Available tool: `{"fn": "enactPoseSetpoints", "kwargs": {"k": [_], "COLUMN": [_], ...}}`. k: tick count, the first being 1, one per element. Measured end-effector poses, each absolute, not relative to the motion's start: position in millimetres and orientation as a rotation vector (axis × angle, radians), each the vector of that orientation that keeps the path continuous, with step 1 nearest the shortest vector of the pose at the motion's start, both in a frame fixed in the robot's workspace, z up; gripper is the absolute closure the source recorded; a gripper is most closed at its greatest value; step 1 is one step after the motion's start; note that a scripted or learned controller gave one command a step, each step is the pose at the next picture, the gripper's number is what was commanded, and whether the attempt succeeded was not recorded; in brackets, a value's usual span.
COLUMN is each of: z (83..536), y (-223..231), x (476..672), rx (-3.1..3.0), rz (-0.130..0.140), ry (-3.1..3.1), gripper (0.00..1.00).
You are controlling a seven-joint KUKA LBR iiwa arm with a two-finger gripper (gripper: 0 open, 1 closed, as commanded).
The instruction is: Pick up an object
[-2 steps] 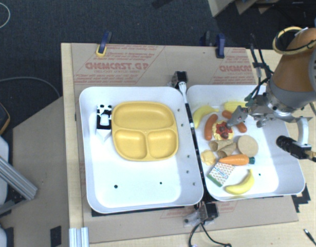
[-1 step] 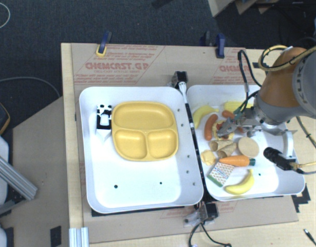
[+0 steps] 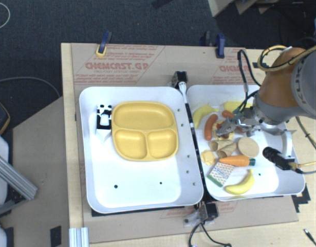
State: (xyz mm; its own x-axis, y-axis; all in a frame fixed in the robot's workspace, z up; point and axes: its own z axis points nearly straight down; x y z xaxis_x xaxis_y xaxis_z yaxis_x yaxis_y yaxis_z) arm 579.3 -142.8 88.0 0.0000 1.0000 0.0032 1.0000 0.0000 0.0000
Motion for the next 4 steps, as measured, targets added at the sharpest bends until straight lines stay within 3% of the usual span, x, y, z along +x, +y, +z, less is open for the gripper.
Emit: {"fn": "enactPoseSetpoints", "kwargs": {"k": [1,3,4], "z": [101,206,226], "y": [-142,-147,-147], "x": [581.9,574.7,575.8], "rx": [-2.223,-2.224,-2.224], "rz": [-0.013,-0.004,-0.004], "ry": [-2.225,-2.226,-2.226], "gripper": [1.00,1.00,1.00]}}
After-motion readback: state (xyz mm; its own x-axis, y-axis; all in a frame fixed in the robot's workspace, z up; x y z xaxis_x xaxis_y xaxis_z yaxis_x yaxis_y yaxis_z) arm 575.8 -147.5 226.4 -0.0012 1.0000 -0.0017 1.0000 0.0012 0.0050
